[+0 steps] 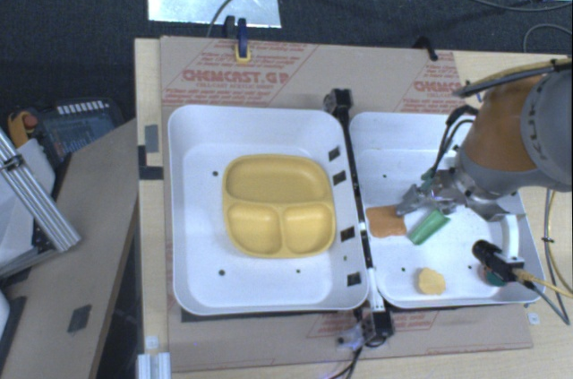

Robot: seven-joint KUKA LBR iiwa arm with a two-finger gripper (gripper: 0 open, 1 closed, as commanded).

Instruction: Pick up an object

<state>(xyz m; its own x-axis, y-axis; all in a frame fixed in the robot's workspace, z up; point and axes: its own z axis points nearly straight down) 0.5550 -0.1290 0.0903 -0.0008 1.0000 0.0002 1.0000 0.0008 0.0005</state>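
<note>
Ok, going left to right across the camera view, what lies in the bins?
yellow tray → brown piece → green block

A pale yellow tray (277,207) sits in the white left bin (192,189); the white right bin (394,144) carries a green block (428,226), an orange-brown patch (387,223) and a yellow lump (431,281). The arm (548,135) is grey with an orange band (497,131), above tan cardboard (269,68) printed in red lettering and a dark speckled floor (72,10).

Glossy yellow plastic tray (276,205).
</note>
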